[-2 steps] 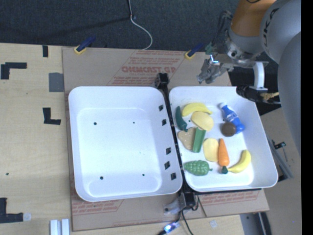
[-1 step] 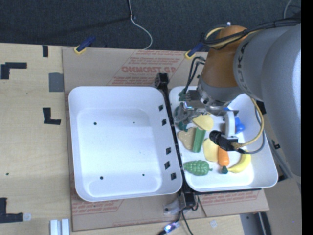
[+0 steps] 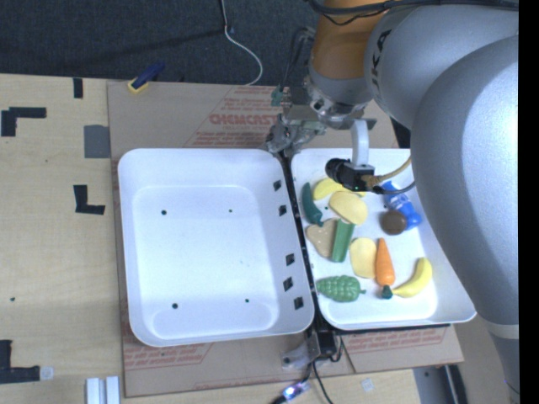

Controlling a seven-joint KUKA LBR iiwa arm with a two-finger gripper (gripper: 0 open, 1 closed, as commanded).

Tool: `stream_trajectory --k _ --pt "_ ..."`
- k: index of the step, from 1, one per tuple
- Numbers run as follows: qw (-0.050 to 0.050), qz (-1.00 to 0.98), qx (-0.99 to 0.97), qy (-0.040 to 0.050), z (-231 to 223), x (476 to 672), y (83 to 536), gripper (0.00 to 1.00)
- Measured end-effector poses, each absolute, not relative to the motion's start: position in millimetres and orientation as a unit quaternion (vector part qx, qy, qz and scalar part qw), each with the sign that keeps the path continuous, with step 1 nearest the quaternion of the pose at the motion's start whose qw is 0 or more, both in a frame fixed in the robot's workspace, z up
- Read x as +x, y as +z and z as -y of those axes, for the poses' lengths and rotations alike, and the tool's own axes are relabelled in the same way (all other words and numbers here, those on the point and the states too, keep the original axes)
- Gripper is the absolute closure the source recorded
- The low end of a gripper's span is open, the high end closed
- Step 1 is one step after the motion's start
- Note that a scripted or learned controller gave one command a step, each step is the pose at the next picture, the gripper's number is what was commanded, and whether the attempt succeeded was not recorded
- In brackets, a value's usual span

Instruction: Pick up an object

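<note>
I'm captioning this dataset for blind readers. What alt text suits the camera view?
A grey and orange robot arm reaches in from the right, its gripper above the rim between two white bins. The right bin holds toy foods, among them a carrot and a banana.

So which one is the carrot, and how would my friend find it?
Look in the right bin, the one full of toy food. Near its front edge, the carrot lies between a pale yellow piece and the banana. It is the only orange thing there, long and thin, with a small green tip pointing to the front.
</note>
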State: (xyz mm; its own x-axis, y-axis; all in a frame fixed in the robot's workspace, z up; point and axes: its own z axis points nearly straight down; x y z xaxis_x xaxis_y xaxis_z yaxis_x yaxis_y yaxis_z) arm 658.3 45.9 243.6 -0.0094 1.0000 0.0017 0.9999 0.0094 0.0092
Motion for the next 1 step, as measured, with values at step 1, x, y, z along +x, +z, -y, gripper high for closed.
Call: stream_trajectory --k 1 --pt "0.005 -0.709 0.705 0.0077 -85.2 599.3 500.2 1.0"
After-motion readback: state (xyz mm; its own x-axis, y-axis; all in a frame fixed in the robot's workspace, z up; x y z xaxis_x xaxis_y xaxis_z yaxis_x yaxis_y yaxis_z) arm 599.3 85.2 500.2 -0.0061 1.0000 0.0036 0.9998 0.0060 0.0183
